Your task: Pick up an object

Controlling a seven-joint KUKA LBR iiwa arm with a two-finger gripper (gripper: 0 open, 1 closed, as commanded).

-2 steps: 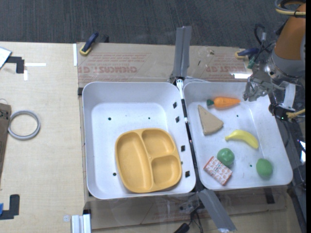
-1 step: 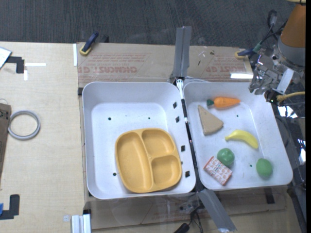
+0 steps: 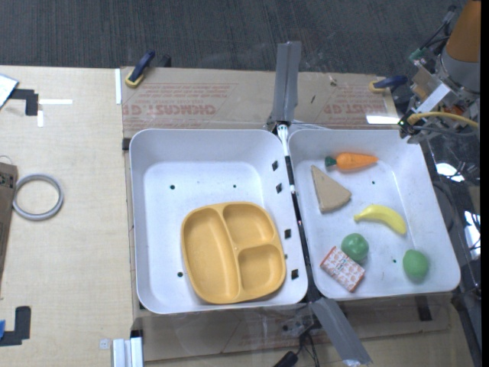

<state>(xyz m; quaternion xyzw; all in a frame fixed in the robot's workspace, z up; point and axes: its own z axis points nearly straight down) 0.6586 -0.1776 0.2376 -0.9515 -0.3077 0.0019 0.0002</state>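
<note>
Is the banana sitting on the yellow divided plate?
No, the banana lies in the right bin, while the yellow plate sits in the left bin.

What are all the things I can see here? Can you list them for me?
divided plate: 1, yellow, in the left bin
carrot: 1, orange, top of the right bin
wedge: 1, tan, right bin, below the carrot
banana: 1, yellow, middle of the right bin
green balls: 2, right bin, near its front edge
packet: 1, red and white, right bin, front
tape roll: 1, grey, on the bench at far left
bins: 2, white, side by side
arm: 1, orange band, top right
</note>
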